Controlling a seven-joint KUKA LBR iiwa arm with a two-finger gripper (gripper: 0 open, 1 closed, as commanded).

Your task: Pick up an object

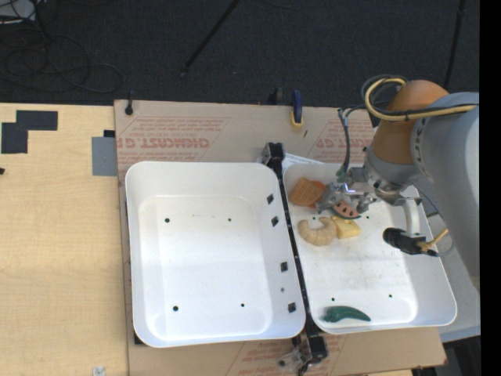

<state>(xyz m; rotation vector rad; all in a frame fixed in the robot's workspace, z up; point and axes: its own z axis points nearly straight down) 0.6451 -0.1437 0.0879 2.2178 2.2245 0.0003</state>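
The two-finger claw (345, 203) is seen low in the right shallow white bin (407, 288), beside an orange waffle-like piece (306, 192) and pale curved and yellowish pieces (327, 230); its state cannot be told. A green curved object (347, 314) lies near the front wall. The bins are carried on printed cardboard (196, 135) over a light wooden bench (55, 233); dark carpet with cables (47, 53) is seen behind.

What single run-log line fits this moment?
claw: over right bin, beside orange piece | tan pieces: loose | green piece: near front wall
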